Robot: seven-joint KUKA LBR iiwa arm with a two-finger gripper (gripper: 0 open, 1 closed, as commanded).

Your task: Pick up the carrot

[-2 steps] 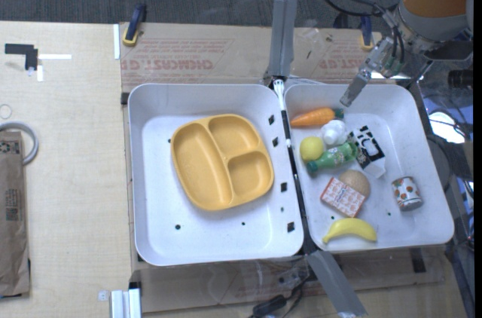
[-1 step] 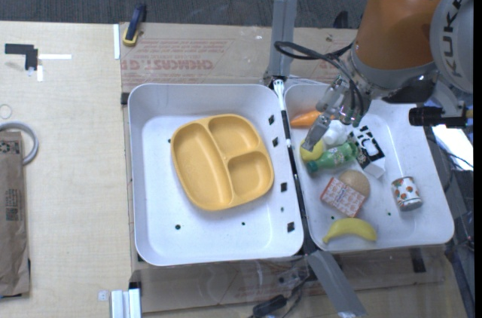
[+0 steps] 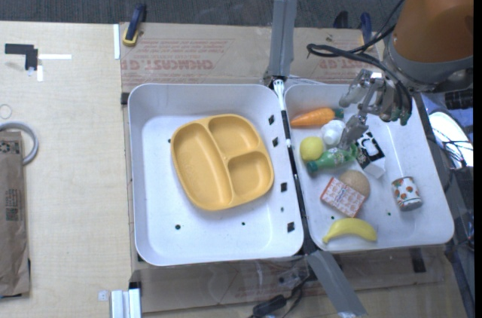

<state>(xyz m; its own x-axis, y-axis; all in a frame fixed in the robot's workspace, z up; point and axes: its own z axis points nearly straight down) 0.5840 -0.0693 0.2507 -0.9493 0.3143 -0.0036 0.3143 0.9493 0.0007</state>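
The carrot [image 3: 312,117] is orange and lies on its side at the back left of the right bin [image 3: 433,181], close to the wall between the bins. My gripper [image 3: 352,114] hangs just to the carrot's right, above the bin's back half, open with nothing between its fingers. One fingertip [image 3: 352,133] is down beside a white round item [image 3: 332,133]. The carrot is in full view and lies apart from the gripper.
Crowded around the carrot are a lemon [image 3: 311,148], a green item [image 3: 337,157], a black card [image 3: 370,148], a brown lump [image 3: 355,181], a red-and-white packet [image 3: 340,197], a banana [image 3: 350,231] and a small can [image 3: 405,192]. The left bin [image 3: 151,181] holds a yellow divided plate [image 3: 222,160].
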